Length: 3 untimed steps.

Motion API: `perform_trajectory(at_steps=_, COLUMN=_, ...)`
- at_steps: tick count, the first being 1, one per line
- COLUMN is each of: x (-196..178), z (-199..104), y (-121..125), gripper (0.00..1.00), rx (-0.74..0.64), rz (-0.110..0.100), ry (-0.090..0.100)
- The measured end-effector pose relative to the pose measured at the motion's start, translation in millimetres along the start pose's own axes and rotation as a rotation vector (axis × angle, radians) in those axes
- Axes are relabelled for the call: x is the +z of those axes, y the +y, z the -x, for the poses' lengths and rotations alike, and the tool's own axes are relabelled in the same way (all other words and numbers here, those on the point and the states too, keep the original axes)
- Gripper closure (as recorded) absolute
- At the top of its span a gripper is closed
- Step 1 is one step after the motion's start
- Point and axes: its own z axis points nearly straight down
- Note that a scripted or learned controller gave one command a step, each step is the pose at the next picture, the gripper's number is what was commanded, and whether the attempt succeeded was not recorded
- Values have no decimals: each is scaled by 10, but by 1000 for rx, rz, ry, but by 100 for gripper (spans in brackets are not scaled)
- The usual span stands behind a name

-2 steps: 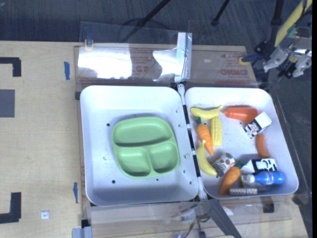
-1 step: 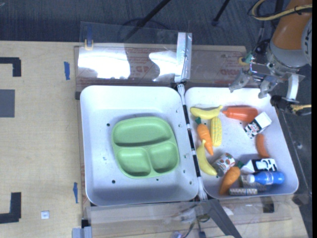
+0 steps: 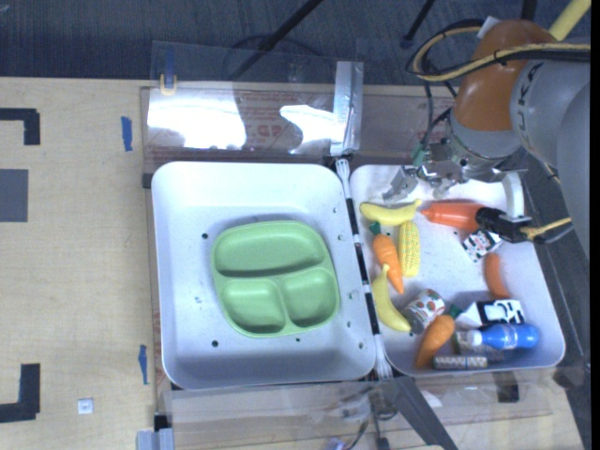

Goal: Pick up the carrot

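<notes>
Looking down on the bench, you've got two white bins side by side. The left bin (image 3: pixel 178 251) holds just one thing, a green divided plate (image 3: pixel 275 277) with three compartments, sitting roughly in the middle, nothing in its sections.

The right bin (image 3: pixel 547 293) is where all the clutter is. Along its left side there's a banana (image 3: pixel 389 213) near the top, a corn cob (image 3: pixel 410 247) standing lengthwise just below it, and a second banana (image 3: pixel 388 306) lower down hugging the left wall. The carrot (image 3: pixel 387 260) lies between that wall and the corn cob, touching or nearly touching the cob, narrow end pointing toward the bottom of the view. A second carrot-ish orange piece (image 3: pixel 435 337) sits tilted near the bottom edge, beside a small brown-and-white item (image 3: pixel 427 303). Over on the right there's a red-orange pepper-like thing (image 3: pixel 452 216) up top, a sausage-shaped orange piece (image 3: pixel 495 274), and a blue bottle (image 3: pixel 506 337) lying on its side at the bottom.

The gripper (image 3: pixel 417 178) hangs over the top-left corner of the right bin, just above the upper banana. Its fingers look spread a bit with nothing between them. So the carrot is below and slightly left of the gripper in view, near but apart, with the banana in between.
</notes>
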Motion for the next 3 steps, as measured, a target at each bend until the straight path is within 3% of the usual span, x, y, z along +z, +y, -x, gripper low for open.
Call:
perform_trajectory(at_steps=1, x=-634, z=-700, y=-180, gripper=0, rx=-187, rz=1, ry=0)
perform_trajectory(at_steps=2, x=-740, z=-686, y=-172, gripper=100, rx=-183, rz=5, ry=-1)
perform_trajectory(at_steps=3, x=-536, z=-525, y=47, gripper=100, rx=-349, rz=6, ry=-3)
